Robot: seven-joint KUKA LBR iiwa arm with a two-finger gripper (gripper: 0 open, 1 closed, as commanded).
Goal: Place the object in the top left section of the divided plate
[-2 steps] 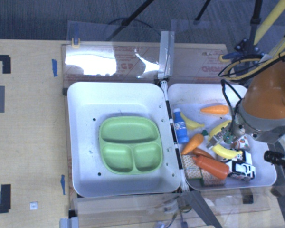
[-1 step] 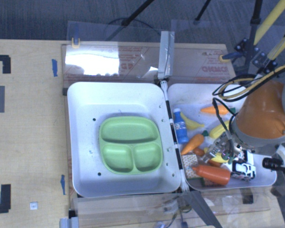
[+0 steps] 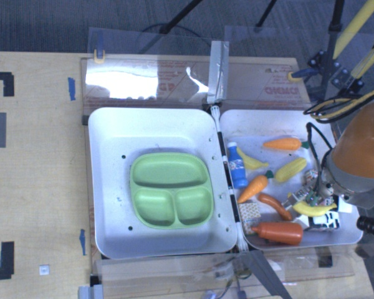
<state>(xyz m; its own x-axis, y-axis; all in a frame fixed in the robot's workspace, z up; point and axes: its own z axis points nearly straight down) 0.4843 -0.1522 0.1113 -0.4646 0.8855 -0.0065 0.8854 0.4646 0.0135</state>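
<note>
**Arm over right bin, plate sitting in left bin**

Camera view:
- Gripper [image 3: 316,195] is low over the right bin [image 3: 255,122], near its front right corner. Orange wrist band and grey body cover most of it. Finger state: cannot tell, too small and cluttered there.
- Directly at the gripper: a yellow banana [image 3: 315,208], touching or just under the tip. Can't confirm it is between anything. Just past it, toward the bin's right wall, a black-and-white patterned item [image 3: 329,221], partly hidden.
- Left of the gripper, close by: an orange-red pepper-like piece [image 3: 275,205]. In front of that, a larger red-orange sausage-shaped piece [image 3: 279,232]. Next to that a speckled flat piece [image 3: 249,212] by the divider wall.
- Further left and slightly behind: a carrot [image 3: 253,188], a blue bottle [image 3: 237,166] lying along the bin's left wall, a yellow corn-like piece [image 3: 291,168], a second yellow piece [image 3: 254,162] and another carrot [image 3: 283,144] at the back.
- Green divided plate [image 3: 171,189] is well to the gripper's left, in the left bin [image 3: 106,185], roughly centred. One long section at the back, two smaller ones in front.
- Writing: red print on the clear panel [image 3: 277,83] behind the bins, mirrored and not readable. Bottle label has white marks, illegible.
</note>
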